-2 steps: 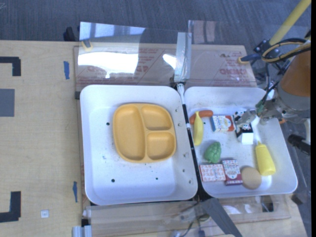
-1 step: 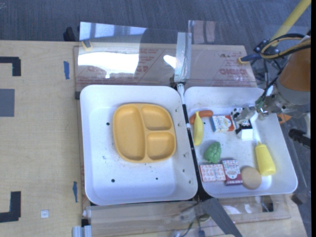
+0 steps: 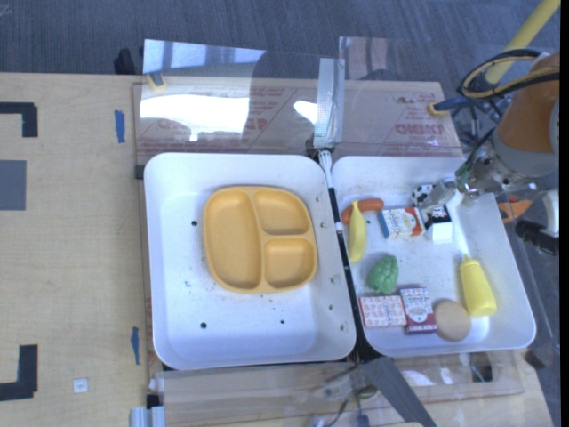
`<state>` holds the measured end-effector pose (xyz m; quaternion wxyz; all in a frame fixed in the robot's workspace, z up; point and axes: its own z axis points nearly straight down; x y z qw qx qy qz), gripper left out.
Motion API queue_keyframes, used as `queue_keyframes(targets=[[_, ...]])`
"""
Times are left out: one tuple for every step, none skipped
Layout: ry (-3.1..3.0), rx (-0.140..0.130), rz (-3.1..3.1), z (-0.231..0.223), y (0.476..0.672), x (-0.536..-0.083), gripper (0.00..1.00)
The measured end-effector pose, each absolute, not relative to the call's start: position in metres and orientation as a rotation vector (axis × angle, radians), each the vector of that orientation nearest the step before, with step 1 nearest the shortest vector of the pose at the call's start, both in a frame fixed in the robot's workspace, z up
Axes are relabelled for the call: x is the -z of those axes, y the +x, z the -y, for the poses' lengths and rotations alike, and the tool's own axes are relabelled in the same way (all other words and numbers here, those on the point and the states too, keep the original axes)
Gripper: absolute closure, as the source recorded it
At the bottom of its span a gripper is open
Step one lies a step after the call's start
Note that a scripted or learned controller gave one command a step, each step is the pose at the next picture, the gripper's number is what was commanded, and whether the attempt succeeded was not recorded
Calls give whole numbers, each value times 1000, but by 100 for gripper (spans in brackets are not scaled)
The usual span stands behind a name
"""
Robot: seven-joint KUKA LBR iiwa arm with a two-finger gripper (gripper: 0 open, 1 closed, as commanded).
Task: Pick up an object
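Front of right bin (image 3: 520, 327): two red cartons (image 3: 398, 310), egg (image 3: 452, 319), yellow bottle (image 3: 476, 285).
Middle: green broccoli (image 3: 384, 273), banana (image 3: 356, 230).
Left bin (image 3: 169, 238): yellow divided plate (image 3: 260, 237).
Far right: gripper (image 3: 437, 205) low over small packets (image 3: 402, 221); finger state cannot be told.

We see two bins side by side: the left bin (image 3: 169, 265) holds a divided plate (image 3: 260, 237) near its middle. In the right bin (image 3: 516, 310), a banana (image 3: 356, 230) lies along the left wall, a broccoli (image 3: 384, 274) below it, two small boxes (image 3: 399, 310) at the lower edge, an egg (image 3: 452, 319) right of them, and a bottle (image 3: 476, 286) above the egg.
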<state>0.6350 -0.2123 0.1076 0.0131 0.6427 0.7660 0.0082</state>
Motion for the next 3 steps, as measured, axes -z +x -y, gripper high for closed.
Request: queue_keyframes(targets=[[2181, -58, -2212, 214, 574, -108, 0], [2330, -39, -2068, 207, 583, -107, 0], [2377, -34, -2013, 204, 593, -107, 0]])
